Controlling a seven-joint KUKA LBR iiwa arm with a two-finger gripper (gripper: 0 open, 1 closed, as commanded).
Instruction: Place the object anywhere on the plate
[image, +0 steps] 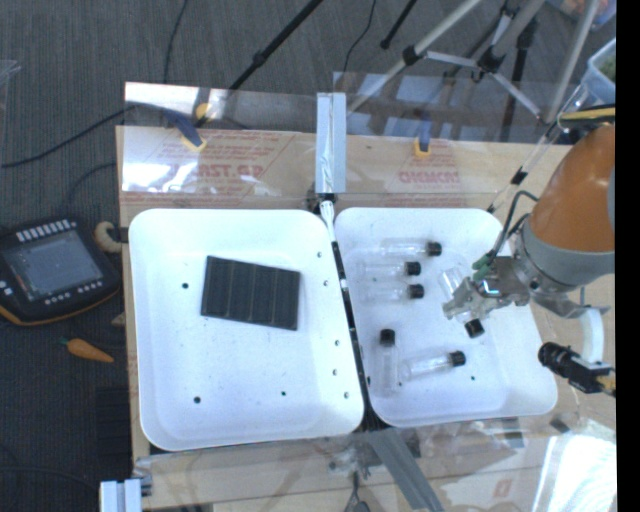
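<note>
The plate (251, 292) is a dark, ribbed rectangle lying flat in the left bin (160, 400). Several clear vials with black caps lie in the right bin (520, 395): one at the back (405, 246), two more below it (385, 269) (392, 292), one near the divider (386, 352), and one toward the front (430, 364). My gripper (465, 300) hangs low over the right bin's right half. A black vial cap (474, 327) sits directly under it. The glare and the metal parts hide whether that vial is gripped.
A grey and orange arm (575, 215) reaches in from the right over the right bin's far corner. A raised divider (345, 300) separates the bins. A teach pendant (50, 270) lies on the floor at left. Tripod legs (480, 50) stand behind the bench.
</note>
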